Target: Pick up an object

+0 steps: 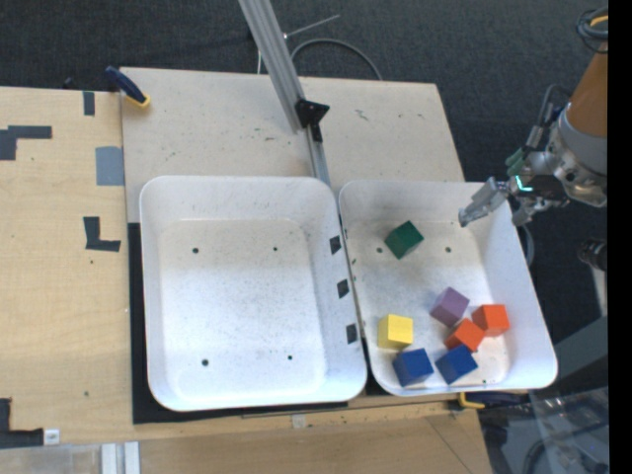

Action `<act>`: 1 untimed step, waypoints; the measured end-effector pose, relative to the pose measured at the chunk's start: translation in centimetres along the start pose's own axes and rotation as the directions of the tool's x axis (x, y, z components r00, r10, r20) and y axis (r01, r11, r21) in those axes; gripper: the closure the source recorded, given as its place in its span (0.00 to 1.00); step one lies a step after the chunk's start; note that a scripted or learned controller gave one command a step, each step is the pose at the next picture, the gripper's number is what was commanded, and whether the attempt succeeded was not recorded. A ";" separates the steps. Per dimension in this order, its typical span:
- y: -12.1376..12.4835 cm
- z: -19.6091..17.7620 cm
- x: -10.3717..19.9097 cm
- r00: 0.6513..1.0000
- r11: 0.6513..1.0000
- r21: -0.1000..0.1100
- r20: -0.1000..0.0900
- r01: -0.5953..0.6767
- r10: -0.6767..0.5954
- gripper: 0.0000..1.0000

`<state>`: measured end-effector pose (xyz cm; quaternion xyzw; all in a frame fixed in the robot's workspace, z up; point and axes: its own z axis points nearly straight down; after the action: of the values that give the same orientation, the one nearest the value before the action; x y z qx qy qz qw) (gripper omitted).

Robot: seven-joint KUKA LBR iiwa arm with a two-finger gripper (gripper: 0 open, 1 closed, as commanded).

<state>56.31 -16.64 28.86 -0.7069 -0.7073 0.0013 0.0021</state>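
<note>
While my gripper hangs empty, fingers apart, I aim squarely above the lone green cube; descend straight.

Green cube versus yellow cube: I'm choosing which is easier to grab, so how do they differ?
The green cube sits alone in the upper part of the right bin; the yellow cube lies lower, beside a blue cube in the cluster. The green cube is turned at an angle to the bin walls; the yellow cube sits squarer. The green cube lies nearer the gripper. Both look similar in size.
</note>
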 end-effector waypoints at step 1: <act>0.1 -0.2 0.0 1.000 1.000 -0.004 0.001 0.002 -0.002 0.00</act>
<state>56.38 -16.63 29.07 -0.7064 -0.7078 0.0004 0.0004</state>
